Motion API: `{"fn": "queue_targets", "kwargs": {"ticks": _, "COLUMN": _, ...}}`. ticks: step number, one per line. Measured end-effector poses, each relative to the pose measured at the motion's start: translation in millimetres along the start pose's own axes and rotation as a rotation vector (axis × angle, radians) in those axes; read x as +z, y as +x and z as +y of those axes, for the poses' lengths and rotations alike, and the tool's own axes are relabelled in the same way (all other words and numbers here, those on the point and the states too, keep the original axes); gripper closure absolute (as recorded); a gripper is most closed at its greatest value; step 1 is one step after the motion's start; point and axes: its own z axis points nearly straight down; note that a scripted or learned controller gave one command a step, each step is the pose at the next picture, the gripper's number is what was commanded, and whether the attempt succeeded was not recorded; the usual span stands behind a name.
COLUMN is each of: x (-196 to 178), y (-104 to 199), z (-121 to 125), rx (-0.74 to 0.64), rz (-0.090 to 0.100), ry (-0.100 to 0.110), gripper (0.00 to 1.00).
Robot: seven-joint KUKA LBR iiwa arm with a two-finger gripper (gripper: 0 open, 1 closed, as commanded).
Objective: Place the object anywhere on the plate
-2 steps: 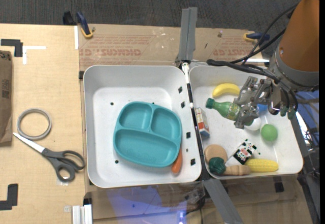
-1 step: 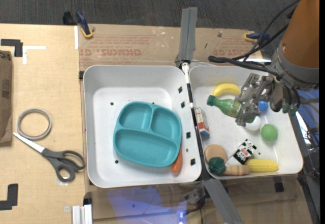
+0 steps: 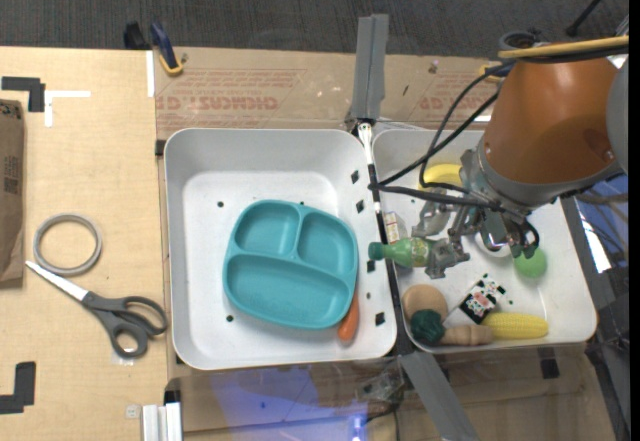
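A teal divided plate lies in the left white bin. An orange carrot rests against the plate's lower right rim. My gripper hangs low over the left part of the right bin, under the orange wrist band. A green toy vegetable sits right beside the gripper's left side, close to the wall between the bins. Whether it is touching the gripper is unclear.
The right bin also holds a yellow banana, a green ball, a corn cob, a black-and-white block, a tan round piece and a dark green piece. Scissors and a tape roll lie on the bench at left.
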Motion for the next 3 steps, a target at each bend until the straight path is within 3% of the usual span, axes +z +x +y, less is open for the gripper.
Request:
{"fn": "queue_targets", "kwargs": {"ticks": 1, "x": 29, "y": 10, "z": -54, "rx": -0.153, "rz": 0.001, "ry": 0.000, "gripper": 1.00}}
{"fn": "queue_targets", "kwargs": {"ticks": 3, "x": 12, "y": 8, "z": -54, "rx": -0.146, "rz": -0.004, "ry": -0.001, "gripper": 1.00}}
